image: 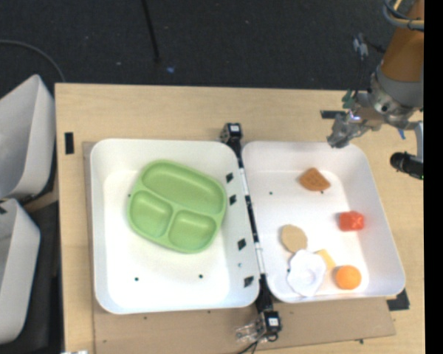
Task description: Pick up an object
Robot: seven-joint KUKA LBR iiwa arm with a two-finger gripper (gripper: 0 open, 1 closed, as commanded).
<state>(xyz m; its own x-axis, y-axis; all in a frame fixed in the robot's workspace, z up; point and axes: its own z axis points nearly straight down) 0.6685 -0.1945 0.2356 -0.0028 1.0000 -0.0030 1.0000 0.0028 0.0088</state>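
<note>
Dark floor w/ a thin black cable behind a tan wooden bench (170, 109); white containers sit off its left side. No readable writing or brand on anything.

Landmark = the black-clipped divider (245, 212) where the two white bins meet. Left of it, left bin (107, 271) holds a green 3-compartment tray (177, 206), tilted a bit. Right of it, right bin (380, 220) holds: tan flat piece (293, 237) nearest the divider, white round item (306, 273) just below and touching it, yellow bit poking out beside that, orange ball (347, 276) farther right, red block (351, 220) well right, brown wedge (314, 180) up toward the far rim.

Arm comes in upper right, orange band up top, wrist angled down-left. Gripper (342, 136) hangs over the right bin's far-right corner rim, apart from all items, holding nothing; can't tell if its jaws are apart or together.
</note>
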